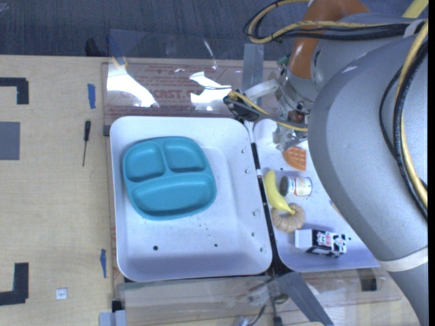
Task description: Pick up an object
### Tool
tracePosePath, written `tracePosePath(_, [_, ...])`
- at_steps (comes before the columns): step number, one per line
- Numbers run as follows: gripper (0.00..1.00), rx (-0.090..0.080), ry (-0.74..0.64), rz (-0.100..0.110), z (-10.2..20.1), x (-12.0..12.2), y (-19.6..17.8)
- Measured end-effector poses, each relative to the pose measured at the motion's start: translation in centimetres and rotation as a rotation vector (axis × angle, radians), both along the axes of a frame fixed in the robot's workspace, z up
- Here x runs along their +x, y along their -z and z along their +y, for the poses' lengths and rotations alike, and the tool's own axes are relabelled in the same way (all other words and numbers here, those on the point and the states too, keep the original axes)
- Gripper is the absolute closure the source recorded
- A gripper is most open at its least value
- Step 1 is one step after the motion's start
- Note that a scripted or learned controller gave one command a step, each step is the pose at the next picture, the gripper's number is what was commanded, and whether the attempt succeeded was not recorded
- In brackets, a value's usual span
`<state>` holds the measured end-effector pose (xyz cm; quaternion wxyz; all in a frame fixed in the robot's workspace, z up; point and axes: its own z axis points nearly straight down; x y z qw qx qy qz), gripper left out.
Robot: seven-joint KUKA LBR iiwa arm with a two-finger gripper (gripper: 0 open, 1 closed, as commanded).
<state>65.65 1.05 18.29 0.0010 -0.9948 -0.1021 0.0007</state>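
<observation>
Setting: a wooden bench seen from above at a slant, bearing two shallow white bins side by side.
Left bin point(234, 250): holds a blue divided plate point(168, 176), lying flat toward the far left of the bin.
Right bin point(353, 257): holds a banana point(274, 190), an orange piece of food point(295, 157), a small can point(299, 186) on its side, a tan ring-shaped piece point(288, 219) and a small black-and-white box point(324, 240), all near each other.
Arm point(367, 134): grey, with an orange band, reaching in from the right and covering much of the right bin.
Gripper point(289, 131): low over the far end of the right bin, just beside the orange piece.
Fingers: cannot tell whether they are apart or together.
Likely handling: the banana looks light and curved, probably best pinched across its middle; the can seems stiff and smooth and may roll.
Risk: the crowding could let a neighbour get nudged.
</observation>
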Motion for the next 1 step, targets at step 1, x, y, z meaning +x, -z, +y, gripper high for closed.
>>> tracePosePath(1, [1.00,-0.003,0.012,0.010,-11.02,-2.67,5.16])
